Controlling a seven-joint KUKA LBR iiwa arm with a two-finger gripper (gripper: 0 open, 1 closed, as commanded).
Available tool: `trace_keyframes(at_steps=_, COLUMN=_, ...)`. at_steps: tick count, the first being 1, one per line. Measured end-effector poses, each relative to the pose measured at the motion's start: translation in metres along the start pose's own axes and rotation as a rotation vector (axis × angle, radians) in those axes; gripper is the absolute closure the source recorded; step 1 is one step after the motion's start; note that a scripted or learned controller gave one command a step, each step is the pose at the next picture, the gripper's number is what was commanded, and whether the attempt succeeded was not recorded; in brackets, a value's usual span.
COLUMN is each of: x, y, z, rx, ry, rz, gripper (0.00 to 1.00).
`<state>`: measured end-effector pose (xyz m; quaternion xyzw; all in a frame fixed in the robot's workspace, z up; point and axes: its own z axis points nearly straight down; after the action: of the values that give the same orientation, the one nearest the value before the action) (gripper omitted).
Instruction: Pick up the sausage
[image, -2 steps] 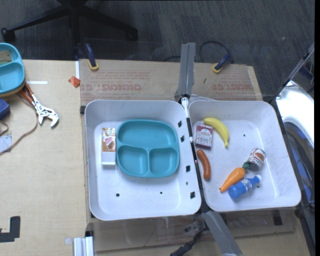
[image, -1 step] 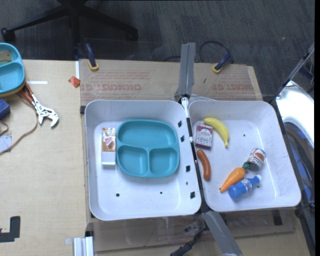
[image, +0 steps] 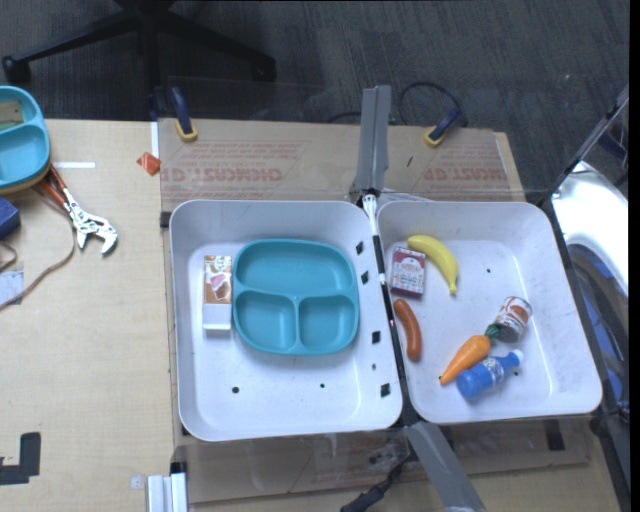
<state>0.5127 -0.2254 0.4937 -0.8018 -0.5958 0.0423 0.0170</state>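
- table: tan top, carries 2 white bins side by side.
- left bin: teal 3-compartment plate in middle, small snack box touching plate's left edge.
- right bin: sausage lies near its left wall, roughly lengthwise, just below red packet.
- banana just right of packet.
- carrot, blue bottle, small can clustered right of sausage, apart from it.
- wrench on table, far left.
- hand: can't tell state.
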Motion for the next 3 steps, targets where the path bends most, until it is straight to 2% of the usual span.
trace_keyframes(at_steps=3, x=0.002, y=0.007, z=-0.020, rx=0.015, ry=-0.010, rz=-0.011, gripper=1.00)
